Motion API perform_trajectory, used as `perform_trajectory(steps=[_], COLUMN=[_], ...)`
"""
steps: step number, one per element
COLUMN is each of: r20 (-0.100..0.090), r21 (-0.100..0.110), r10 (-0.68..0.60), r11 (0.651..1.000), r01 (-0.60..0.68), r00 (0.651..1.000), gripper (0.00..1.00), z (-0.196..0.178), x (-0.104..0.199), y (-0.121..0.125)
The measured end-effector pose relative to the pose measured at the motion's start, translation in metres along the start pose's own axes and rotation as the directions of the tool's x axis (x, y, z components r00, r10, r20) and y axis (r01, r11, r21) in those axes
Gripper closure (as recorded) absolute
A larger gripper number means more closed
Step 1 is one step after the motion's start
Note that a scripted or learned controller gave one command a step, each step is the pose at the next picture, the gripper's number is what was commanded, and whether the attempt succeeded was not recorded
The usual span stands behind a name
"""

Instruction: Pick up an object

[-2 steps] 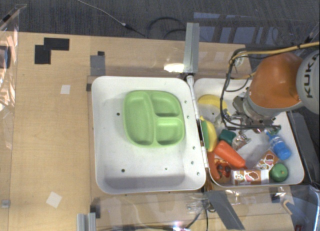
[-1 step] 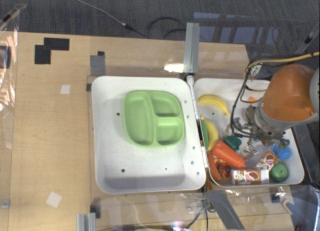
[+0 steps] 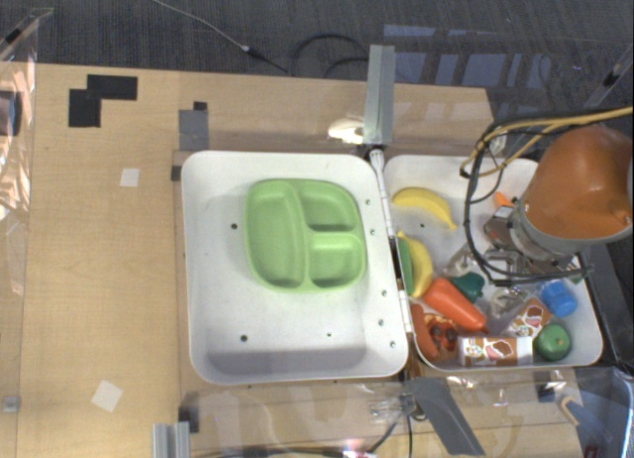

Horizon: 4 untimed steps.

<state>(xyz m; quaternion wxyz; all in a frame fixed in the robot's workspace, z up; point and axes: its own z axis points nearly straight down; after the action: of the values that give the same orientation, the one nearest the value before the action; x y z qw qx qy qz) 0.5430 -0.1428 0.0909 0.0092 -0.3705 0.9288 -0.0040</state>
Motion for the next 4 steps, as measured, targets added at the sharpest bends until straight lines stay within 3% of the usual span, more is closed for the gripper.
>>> perform_trajectory(steps=[1,2,3,4], r20=[0.000,-0.001,-0.002,-0.001], r21=[-0.004,0.000,-0.004,-0.003], r10=[-0.255,-0.283,-0.337,-0.325], r11=[0.967,0.959,0.942,0.946], r01=[0.255,0.283,0.337,0.325], r00=[0.967,0.959,0.942,0.946], gripper=[0.00,0.00,0.00,0.00], z=[0.001,-0.001,-0.054,0.001], x=[-0.006,-0.023,-0.060,-0.036], y=[-0.015,0.052,-0.013,0.001])
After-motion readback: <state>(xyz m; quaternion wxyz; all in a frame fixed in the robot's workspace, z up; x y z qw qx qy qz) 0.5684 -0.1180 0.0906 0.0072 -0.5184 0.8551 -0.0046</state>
